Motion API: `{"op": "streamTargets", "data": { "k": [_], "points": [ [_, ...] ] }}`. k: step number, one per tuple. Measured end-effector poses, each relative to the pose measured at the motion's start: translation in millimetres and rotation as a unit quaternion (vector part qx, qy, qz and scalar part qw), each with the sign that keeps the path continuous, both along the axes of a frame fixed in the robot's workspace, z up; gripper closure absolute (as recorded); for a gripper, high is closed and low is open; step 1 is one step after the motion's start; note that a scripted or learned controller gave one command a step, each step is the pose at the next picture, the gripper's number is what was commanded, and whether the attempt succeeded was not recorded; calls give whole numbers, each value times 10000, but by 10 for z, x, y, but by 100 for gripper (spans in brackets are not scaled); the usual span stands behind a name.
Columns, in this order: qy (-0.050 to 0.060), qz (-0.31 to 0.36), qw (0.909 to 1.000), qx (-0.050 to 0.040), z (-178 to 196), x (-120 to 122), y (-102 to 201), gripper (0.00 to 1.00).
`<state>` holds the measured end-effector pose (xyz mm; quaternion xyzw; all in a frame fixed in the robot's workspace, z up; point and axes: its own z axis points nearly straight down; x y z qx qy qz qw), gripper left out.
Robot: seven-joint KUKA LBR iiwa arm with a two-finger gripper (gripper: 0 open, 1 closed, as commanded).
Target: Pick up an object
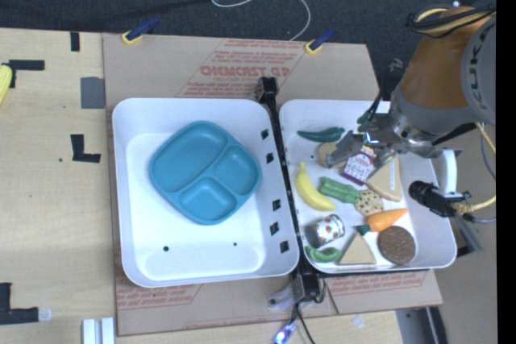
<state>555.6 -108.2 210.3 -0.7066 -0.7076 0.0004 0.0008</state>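
Camera view: a small purple-and-white packet [358, 167] sits in the right bin [442, 255] among toy food, directly under the tool [364, 142]; whether the tool pinches it cannot be told. Just beside lie a banana [307, 188], green pepper [339, 191], cookie [369, 201] and carrot [384, 219]. The left bin [129, 173] holds a blue divided plate [205, 172].
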Motion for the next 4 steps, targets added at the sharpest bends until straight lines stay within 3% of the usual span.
{"op": "streamTargets", "data": {
  "k": [1,2,3,4],
  "points": [
    [20,20,10000,8,-125,-261,610,0],
    [33,9,10000,5,-274,-752,1067,0],
    [21,7,10000,2,-171,-732,1052,100],
    [-71,31,10000,11,1158,-705,1425,100]
  ]
}}
